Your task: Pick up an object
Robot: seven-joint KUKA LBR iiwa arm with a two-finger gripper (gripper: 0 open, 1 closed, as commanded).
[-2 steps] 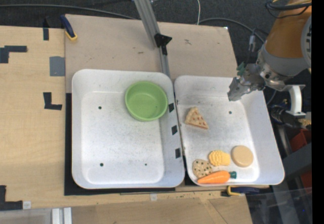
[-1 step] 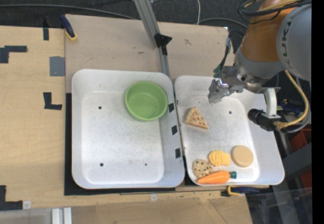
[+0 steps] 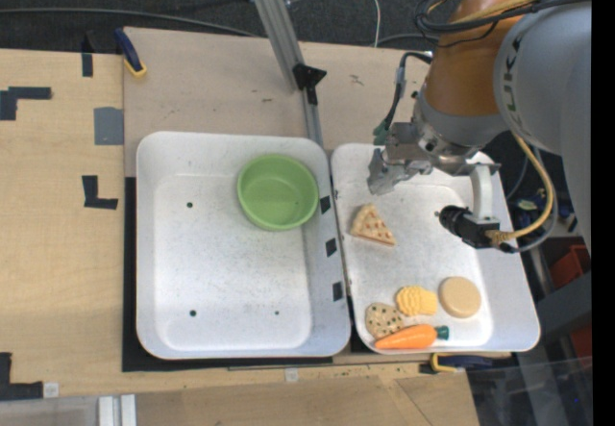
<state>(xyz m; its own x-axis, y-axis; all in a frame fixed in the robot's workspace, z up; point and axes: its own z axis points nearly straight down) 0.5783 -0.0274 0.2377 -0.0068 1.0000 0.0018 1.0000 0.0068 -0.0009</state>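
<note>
Hovering over the back of the right bin (image 3: 527,323), with the gripper (image 3: 382,176) hanging just beyond the tan wedge-shaped toy (image 3: 372,225) and apart from it. Carrying nothing visible at the tip, and giving no way to tell, from this slanted overhead angle, whether spread or closed.

Judging the wedge-shaped toy as the likeliest target, being the nearest piece and lying alone on bare bin floor near the divider between the bins. Leaving four other candidates clustered at the front of the same bin: a yellow ridged piece (image 3: 415,299), a round tan disc (image 3: 460,297) just beside it, a speckled biscuit (image 3: 384,319) and an orange carrot (image 3: 411,338) along the front wall. Resting alone in the left bin (image 3: 144,222), a green bowl (image 3: 277,190).

Calling, by this reading, for a short shift toward the front before any descent, centring over the wedge-shaped toy rather than its thin point. Favouring a grip across the two straight sides, where the width looks narrowest. Needing a wide spread on the way down, since so flat a piece is likely to slide along the smooth floor if touched on one side first. Keeping clear of the divider wall during closing, then lifting straight up.
</note>
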